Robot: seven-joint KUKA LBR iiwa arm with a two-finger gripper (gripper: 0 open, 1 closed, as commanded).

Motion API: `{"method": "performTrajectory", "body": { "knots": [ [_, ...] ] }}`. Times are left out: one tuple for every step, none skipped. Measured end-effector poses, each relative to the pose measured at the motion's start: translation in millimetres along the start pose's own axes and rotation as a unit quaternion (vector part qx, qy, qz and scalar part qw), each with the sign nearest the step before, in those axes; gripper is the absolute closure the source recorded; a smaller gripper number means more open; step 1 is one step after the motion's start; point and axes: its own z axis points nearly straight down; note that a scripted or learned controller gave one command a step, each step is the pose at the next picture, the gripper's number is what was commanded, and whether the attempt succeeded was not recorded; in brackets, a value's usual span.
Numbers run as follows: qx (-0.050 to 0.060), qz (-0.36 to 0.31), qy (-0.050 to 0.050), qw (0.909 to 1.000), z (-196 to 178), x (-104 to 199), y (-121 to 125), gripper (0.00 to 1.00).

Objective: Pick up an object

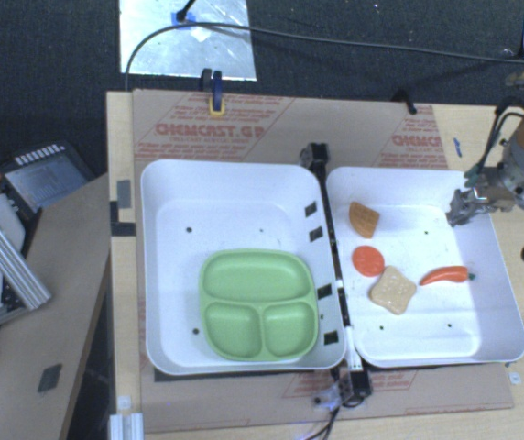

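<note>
The right bin (491,337) holds four small items: a tan-orange chunk (364,218), a red-orange round slice (368,260), a beige bread-like piece (393,291) and a red-orange chili-shaped piece (444,276). My gripper (463,207) hangs over the right bin's upper right part, near its far right wall, well to the right of the tan chunk and above the chili piece. Nothing shows between its fingers.
The left bin (166,200) carries a green three-compartment plate (257,303) in its lower half. A black divider strip (329,246) runs between the bins. Cardboard lies under both bins, with a clamp (214,92) at the back and metal gear at the far left.
</note>
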Motion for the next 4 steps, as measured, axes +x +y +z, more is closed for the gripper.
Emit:
{"method": "performTrajectory", "body": {
  "knots": [
    [0.001,-0.003,0.002,1.0,-5,63,-7,1.0],
    [0.001,-0.003,0.002,1.0,-17,118,-19,1.0],
    [0.002,-0.003,0.002,1.0,-19,164,-19,1.0],
    [0.002,-0.003,0.002,1.0,-26,214,-34,1.0]
  ]
}}
